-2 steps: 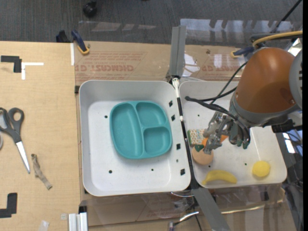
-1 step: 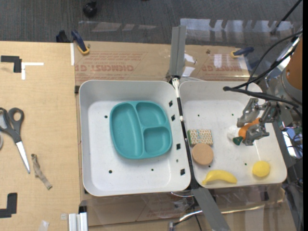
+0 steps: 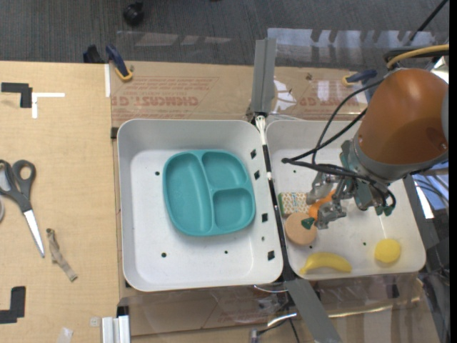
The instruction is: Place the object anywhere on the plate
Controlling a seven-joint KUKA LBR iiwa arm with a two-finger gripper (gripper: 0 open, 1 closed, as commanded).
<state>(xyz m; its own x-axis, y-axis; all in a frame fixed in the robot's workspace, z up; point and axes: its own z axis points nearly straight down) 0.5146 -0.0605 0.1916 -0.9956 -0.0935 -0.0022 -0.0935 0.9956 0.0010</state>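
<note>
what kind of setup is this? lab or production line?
Looks like a lab test bench, not a line. Two white bins sit on taped-down cardboard, a teal divided plate lies in the left one, toy food like a banana in the right, and scissors lie loose on the bench.

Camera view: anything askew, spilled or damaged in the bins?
Nothing stands out. The teal plate lies flat in the left bin; the banana, lemon and tan round piece lie loose in the right bin by the gripper.
</note>
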